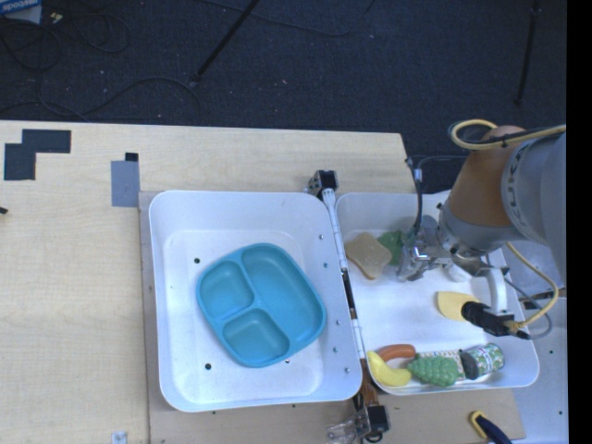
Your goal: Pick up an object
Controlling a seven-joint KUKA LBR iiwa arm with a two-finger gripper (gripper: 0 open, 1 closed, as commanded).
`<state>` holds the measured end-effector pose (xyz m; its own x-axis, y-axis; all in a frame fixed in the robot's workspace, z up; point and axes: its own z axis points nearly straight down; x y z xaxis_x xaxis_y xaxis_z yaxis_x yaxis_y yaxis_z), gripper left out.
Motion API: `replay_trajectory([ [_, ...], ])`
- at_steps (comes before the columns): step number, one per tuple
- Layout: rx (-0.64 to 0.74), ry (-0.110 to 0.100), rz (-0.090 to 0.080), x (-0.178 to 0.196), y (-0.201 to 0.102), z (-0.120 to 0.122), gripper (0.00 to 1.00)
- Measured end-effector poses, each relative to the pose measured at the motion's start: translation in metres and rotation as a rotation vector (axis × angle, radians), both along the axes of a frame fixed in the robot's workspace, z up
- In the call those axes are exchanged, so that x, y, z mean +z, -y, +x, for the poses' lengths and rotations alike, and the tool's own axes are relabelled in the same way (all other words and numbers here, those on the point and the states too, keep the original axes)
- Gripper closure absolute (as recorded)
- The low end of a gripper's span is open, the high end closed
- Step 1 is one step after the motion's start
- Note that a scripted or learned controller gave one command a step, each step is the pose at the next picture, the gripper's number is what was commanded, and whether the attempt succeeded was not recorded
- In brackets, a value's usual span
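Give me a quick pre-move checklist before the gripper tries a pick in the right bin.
1. Gripper is over the right bin: ok.
2. An object is within reach: tan bread-like piece and green item lie beside it: ok.
3. Object held between the fingers: cannot tell.
4. Near-edge items, banana, green bumpy toy and small can, lie apart from the gripper: ok.
5. Blue divided plate sits in the left bin, out of the way: ok.

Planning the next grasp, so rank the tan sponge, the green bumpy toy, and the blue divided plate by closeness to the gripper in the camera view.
Measured from the gripper:
1. tan sponge, just to its left in the right bin.
2. green bumpy toy, along the right bin's near edge.
3. blue divided plate, across the divider in the left bin.
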<state>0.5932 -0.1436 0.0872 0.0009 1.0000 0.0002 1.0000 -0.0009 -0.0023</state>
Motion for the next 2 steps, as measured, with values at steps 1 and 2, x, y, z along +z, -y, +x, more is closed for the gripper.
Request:
replay_trajectory([
  [1,-0.001,0.000,0.000,0.000,0.047,-0.045,1.00],
  [2,0.000,0.003,-0.001,0.000,0.054,-0.003,1.00],
])
